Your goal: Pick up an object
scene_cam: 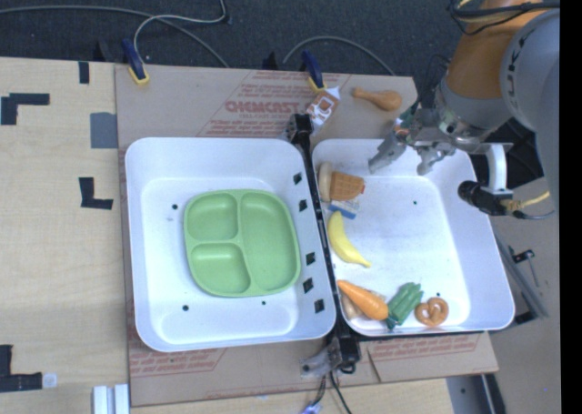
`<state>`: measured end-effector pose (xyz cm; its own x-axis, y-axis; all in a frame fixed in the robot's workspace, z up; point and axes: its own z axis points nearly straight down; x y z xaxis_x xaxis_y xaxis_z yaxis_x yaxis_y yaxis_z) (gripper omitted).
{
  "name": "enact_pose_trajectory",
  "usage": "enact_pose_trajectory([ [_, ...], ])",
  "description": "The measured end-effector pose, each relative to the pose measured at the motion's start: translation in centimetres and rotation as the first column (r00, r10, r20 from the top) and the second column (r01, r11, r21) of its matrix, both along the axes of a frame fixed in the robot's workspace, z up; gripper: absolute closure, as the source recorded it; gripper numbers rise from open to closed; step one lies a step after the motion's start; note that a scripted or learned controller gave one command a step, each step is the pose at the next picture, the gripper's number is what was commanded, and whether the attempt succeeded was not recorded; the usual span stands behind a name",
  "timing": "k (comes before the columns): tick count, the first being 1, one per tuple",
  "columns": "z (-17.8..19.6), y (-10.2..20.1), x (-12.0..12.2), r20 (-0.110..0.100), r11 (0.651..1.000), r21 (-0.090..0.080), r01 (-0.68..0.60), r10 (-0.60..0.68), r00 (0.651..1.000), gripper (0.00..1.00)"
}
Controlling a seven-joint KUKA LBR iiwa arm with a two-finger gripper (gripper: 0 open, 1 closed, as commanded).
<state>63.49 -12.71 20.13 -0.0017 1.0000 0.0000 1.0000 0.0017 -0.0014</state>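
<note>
Camera view: fingers (402, 159) (spread, empty) hover beside the cone (340, 186).

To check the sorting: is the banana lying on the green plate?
No, the banana lies in the right bin, apart from the green plate.

Wood-look tabletop (55, 248) with black tape marks. Brown cardboard sheet (245, 107) lies flat on it, held by two blue clamps (136, 65) at far edge. Two white bins, left bin (145, 248) and right bin (473, 257), sit side by side, touching, on cardboard. Tan pear-shaped toy (376, 96) on cardboard behind right bin.
</note>
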Motion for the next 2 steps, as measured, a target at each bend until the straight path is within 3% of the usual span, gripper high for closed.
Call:
enact_pose_trajectory([
  [1, -9.7, 2.2, 1.8, 0.016, 1.000, -0.003, 0.001, -0.001, 1.000, 0.00],
  [2, -10.1, 1.7, -8.3, 0.035, 1.000, -0.002, 0.002, -0.002, 0.999, 0.00],
])
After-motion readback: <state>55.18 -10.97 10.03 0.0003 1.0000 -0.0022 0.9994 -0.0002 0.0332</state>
